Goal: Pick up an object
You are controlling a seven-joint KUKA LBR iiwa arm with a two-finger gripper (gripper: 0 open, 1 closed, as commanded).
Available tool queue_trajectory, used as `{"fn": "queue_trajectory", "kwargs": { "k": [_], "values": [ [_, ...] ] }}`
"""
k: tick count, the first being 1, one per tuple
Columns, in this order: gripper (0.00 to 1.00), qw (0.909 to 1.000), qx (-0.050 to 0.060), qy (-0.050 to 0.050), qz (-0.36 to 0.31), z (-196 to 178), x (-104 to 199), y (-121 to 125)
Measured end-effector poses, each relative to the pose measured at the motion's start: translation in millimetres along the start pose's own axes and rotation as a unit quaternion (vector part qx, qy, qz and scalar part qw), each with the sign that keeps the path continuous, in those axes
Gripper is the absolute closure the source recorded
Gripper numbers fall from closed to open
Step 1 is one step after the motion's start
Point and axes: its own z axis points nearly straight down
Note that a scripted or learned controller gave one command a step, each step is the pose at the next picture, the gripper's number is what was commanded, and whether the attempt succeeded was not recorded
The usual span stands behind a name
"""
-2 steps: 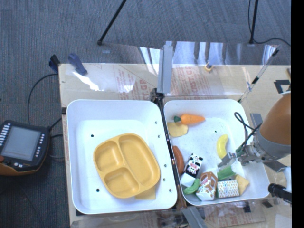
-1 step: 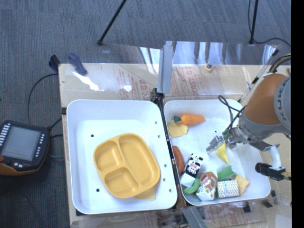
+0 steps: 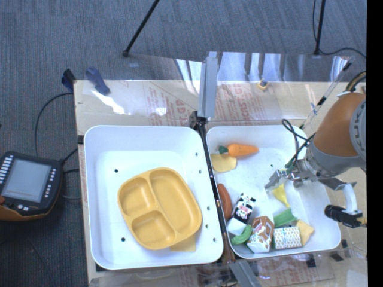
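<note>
The fingers [image 3: 279,180] sit low in the right bin [image 3: 266,137], a little spread, their tips at the top edge of a small yellow piece [image 3: 280,194]. Nothing is visibly clamped between them; the yellow piece lies just below the tips, and contact cannot be judged from this angle.

That yellow piece looks like the nearest candidate for the pick. From the fingers, a green piece [image 3: 285,216] lies at about five o'clock, and beyond it a patterned carton [image 3: 288,237] and a brown-and-white carton [image 3: 261,234] crowd the bin's lower edge. At seven o'clock stands a black-and-white cow toy [image 3: 243,207], with a red sausage [image 3: 224,200] beyond it against the bin's left wall. At ten o'clock lies an orange carrot [image 3: 242,150], with a pale yellow slice [image 3: 223,163] just below its green end.

To do the step well, the fingers should probably straddle the yellow piece across its narrow width and come straight down until the tips reach the bin floor beside it before closing. The piece looks small and flat, so a shallow close may skid off it. Lifting vertically would keep clear of the green piece.

The left bin [image 3: 108,148] holds a yellow divided tray [image 3: 158,215], well apart at nine o'clock.
</note>
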Motion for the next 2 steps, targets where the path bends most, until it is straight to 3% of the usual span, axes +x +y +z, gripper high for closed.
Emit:
{"fn": "queue_trajectory", "kwargs": {
  "k": [1, 2],
  "values": [
    [1.0, 1.0, 0.0, 0.001, -0.002, -9, 2, 1],
    [1.0, 0.9997, -0.006, -0.002, -0.023, -124, 35, 87]
  ]
}}
